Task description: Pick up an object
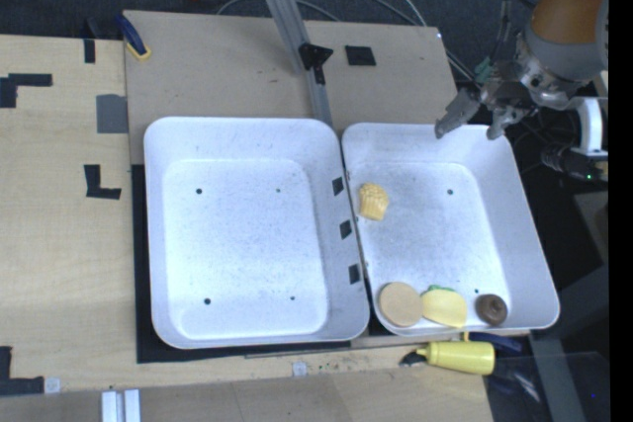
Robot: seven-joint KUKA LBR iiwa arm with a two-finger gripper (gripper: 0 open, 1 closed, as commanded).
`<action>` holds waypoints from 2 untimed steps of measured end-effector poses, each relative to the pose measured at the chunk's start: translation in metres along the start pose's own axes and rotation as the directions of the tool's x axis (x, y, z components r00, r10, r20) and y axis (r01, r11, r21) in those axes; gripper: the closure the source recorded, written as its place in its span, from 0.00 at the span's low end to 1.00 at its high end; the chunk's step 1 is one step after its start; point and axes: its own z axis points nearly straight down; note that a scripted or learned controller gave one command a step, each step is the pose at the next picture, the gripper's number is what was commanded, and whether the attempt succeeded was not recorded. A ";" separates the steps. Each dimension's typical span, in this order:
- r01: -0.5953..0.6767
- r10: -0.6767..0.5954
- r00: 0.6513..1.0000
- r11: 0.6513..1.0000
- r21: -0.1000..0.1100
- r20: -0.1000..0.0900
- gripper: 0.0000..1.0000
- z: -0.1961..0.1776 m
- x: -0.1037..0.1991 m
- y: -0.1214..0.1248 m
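A pale wooden surface (59,212) carries two white bins; the left bin (242,232) sits beside the right bin (445,212). The claw (473,119) hangs spread above the right bin's far rim. Inside lie a yellow lump (373,202), tan disc (400,303), yellow piece (445,307), brown ball (492,309).
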 end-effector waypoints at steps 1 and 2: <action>0.004 -0.004 1.000 1.000 -0.005 0.000 0.00 -0.072 0.045 0.030; 0.000 0.000 1.000 1.000 0.003 0.000 0.00 -0.028 0.041 0.041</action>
